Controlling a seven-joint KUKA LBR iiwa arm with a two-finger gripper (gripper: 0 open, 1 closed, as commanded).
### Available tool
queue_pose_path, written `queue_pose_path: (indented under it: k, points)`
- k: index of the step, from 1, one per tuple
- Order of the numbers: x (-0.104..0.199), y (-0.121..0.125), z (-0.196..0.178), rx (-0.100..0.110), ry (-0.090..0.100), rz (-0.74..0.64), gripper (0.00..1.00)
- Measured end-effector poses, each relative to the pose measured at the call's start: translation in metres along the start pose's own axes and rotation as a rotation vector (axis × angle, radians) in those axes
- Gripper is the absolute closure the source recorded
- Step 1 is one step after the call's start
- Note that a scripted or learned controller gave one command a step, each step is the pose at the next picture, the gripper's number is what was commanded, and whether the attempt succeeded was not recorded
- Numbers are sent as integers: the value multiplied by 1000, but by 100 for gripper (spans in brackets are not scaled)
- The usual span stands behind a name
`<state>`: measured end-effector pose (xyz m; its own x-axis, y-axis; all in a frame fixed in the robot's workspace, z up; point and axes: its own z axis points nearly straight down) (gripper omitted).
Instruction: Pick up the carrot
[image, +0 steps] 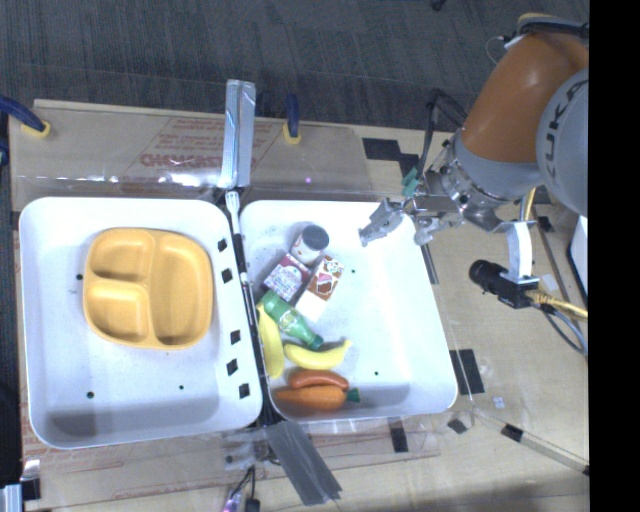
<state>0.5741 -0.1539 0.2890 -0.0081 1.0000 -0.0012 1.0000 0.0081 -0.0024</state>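
Note:
The carrot (312, 398) is orange with a green stub at its right end. It lies along the front wall of the right bin (420, 330), just under a red-orange sausage-like item (318, 380). My gripper (400, 226) hovers over the bin's far right corner, well away from the carrot. Its fingers (376, 226) are spread, so it is open, with nothing between them.
A can (311, 240), two small cartons (287, 280) (326, 277), a green bottle (291, 319) and bananas (318, 353) crowd the right bin's left half, beside the carrot. A yellow divided plate (150, 287) sits in the left bin (60, 400). Cables lie on the bench at right.

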Motion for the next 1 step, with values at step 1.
queue_pose_path:
  k: [1]
  points:
    - [61, -88, 111, 1, 2, -299, 0]
